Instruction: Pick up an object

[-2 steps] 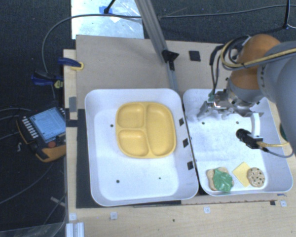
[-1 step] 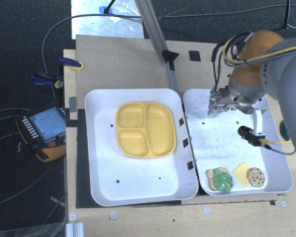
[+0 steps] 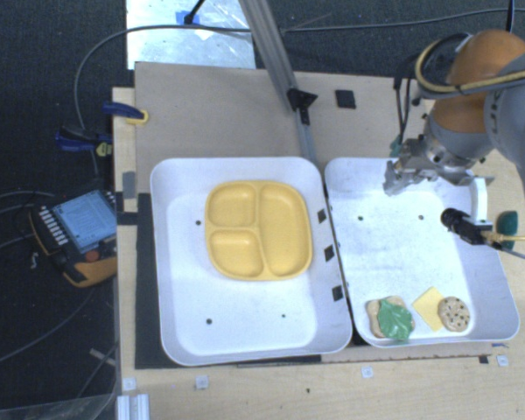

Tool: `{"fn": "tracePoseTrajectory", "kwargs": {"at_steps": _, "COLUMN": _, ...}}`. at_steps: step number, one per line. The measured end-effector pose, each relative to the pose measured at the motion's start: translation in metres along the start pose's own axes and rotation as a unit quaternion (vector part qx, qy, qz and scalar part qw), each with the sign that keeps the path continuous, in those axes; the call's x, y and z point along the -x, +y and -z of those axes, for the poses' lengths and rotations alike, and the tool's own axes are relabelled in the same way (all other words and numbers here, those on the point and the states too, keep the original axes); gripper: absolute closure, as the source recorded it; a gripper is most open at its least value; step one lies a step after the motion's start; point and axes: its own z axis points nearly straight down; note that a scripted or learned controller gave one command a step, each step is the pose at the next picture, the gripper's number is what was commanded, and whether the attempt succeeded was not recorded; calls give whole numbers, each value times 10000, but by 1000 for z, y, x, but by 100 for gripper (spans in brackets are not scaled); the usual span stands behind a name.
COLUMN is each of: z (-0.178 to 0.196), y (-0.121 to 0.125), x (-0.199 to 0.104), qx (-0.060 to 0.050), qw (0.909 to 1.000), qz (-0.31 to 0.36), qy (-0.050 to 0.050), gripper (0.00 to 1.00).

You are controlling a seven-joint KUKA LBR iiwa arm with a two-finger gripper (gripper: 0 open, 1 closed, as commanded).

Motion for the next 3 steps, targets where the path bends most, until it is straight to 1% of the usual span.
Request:
{"fn": "tracePoseTrajectory", "kwargs": {"at_steps": 1, "z": 65, "y": 3, "x": -2, "qx": 9, "qw": 10000, "qz": 22, "qy": 1, "gripper": 100}}
{"fn": "tracePoseTrajectory", "kwargs": {"at_steps": 2, "z": 108, "y": 5, "x": -2, "qx": 3, "qw": 10000, "qz": 28, "qy": 2, "gripper": 100}}
{"fn": "tracePoseTrajectory", "kwargs": {"at_steps": 3, "z": 99, "y": -4, "x": -64, "qx": -29, "qw": 10000, "qz": 45, "qy": 11, "gripper": 100}}
